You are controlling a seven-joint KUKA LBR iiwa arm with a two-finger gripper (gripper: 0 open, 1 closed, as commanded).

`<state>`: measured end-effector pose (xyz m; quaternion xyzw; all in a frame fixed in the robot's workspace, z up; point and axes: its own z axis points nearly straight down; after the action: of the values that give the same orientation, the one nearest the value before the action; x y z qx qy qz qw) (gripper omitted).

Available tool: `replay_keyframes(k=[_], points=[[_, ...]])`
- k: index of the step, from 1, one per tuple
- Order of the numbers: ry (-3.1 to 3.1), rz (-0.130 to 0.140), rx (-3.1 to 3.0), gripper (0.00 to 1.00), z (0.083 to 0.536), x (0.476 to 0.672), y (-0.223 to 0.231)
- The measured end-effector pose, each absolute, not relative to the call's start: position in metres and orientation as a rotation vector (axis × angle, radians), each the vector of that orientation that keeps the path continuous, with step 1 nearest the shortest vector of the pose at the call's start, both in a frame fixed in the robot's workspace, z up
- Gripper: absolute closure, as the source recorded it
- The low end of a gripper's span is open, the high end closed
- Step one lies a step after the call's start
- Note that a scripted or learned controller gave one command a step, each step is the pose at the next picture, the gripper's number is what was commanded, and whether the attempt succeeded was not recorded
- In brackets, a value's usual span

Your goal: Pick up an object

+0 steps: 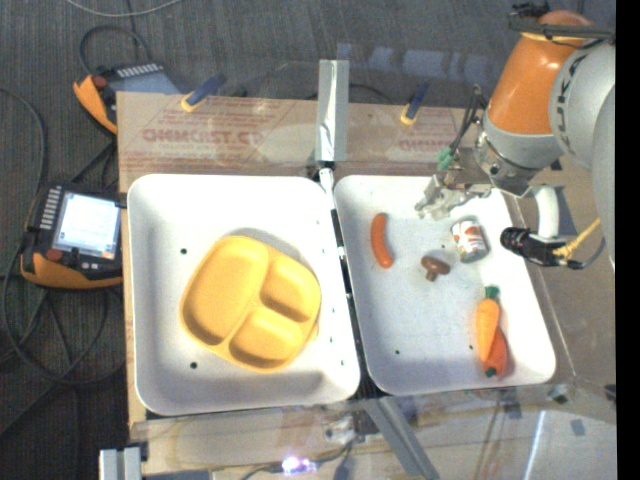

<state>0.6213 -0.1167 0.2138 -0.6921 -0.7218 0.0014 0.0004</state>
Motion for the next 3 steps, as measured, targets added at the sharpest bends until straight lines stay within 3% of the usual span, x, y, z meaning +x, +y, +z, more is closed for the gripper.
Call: replay_keyframes(k=[1,2,3], points=[[-2.267,0.006,-2.175,0.00,0.214,0.621,-0.117],[-2.372,-0.005,-2.072,0.00,0.091,0.623,-0.095],[-2.373,-0.003,-2.072,1.00,0.100,0.624,-0.096]])
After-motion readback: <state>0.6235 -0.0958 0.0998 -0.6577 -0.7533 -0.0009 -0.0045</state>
